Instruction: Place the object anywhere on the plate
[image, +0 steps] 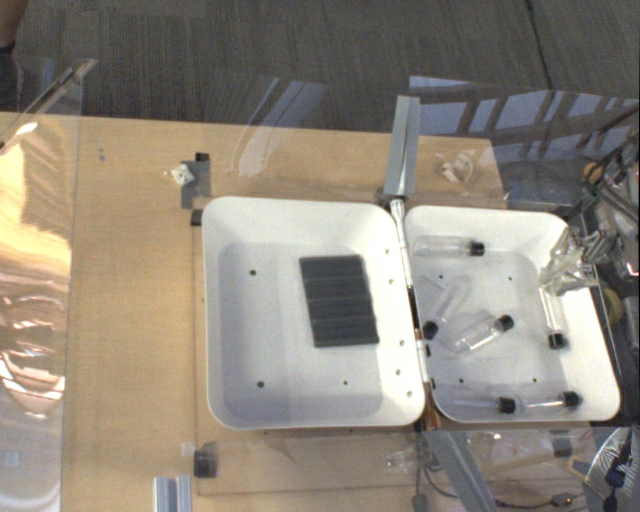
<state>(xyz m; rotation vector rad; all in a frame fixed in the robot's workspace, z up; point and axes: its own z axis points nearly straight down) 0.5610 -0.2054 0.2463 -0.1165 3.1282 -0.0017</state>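
Clear plastic vials with black caps, six by your count, lie scattered in the right bin (590, 385): one at the far side (450, 245), two near the middle (481, 332) (443, 305), one along the right wall (552, 315), two end to end at the near wall (540, 403). Dark ribbed plate (340, 300) sits flat in the left bin (225, 300), well apart from them.

Claw (562, 268) hovers at the right bin's far right corner; whether it is parted or closed you cannot tell, and nothing visibly sits in it.

Risks, as judged: see-through, round tubes are likely to roll or slip from a pinch; those against the walls leave little room for the claw.
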